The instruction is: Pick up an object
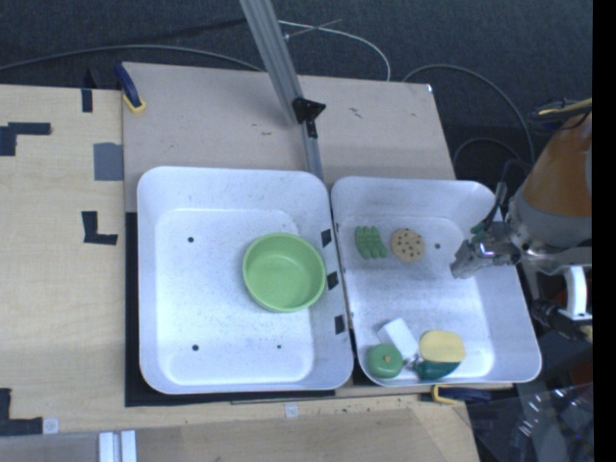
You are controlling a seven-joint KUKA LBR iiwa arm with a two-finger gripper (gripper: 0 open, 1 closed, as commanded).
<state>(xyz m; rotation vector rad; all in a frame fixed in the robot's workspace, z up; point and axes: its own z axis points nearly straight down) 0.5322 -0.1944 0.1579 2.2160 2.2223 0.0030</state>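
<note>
Two white bins sit on a tan bench (dark floor beyond); gripper state perhaps unreadable.

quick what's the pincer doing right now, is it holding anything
Pincer: over the right bin's right side, nothing visible between its fingers; open or shut cannot be told.

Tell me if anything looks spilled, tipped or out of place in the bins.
Nothing stands out. The green bowl sits upright in the left bin; the cookie and other small items lie in the right bin.
</note>
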